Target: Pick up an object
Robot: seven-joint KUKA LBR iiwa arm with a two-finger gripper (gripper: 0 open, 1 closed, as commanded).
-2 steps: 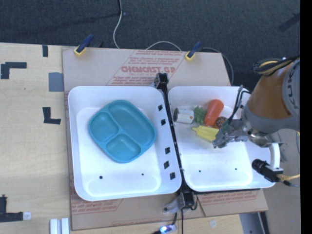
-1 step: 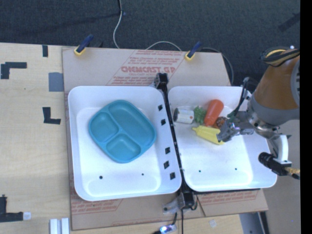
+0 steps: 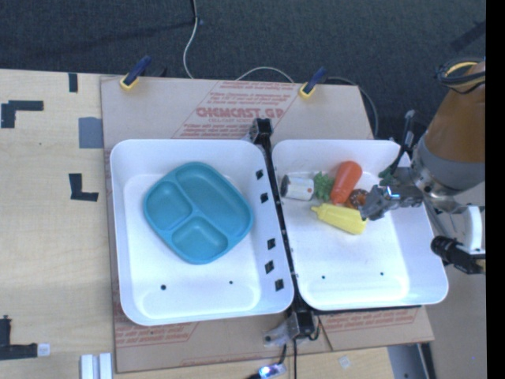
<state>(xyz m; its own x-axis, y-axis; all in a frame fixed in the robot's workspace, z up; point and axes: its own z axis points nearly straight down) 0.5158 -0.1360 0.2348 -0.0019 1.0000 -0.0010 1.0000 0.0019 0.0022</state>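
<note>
The arm comes in over the right edge of the right bin (image 3: 410,279), and its gripper (image 3: 374,204) sits low at the bin's upper right part, right at the edge of a small cluster of objects. Whether the gripper is open or closed cannot be told from this view — the end of it is dark and small, and nothing can be seen clearly held in it.

The cluster is the only candidate for the pick. Nearest the gripper is a yellow banana-like piece (image 3: 341,218), lying just to the left of and slightly below the gripper tip, seemingly touching or almost touching it. Its long axis runs roughly left to right with a slight downward tilt toward the gripper, so the gripper meets it end-on at its right tip rather than across its middle. Above it, an orange carrot-like piece (image 3: 346,181) lies tilted, its upper end leaning right; a green bit (image 3: 323,185) and a small white and grey item (image 3: 297,187) sit further left, nearer the divider between the bins.

The move seems to turn on this: the yellow piece lies leftward from the gripper, along the line of its own length. A grasp would likely need the gripper to shift left over the middle of the piece and close across its short side.

The left bin (image 3: 189,294) holds a blue divided plate (image 3: 197,212), well apart from the action, on the tabletop (image 3: 47,259).
</note>
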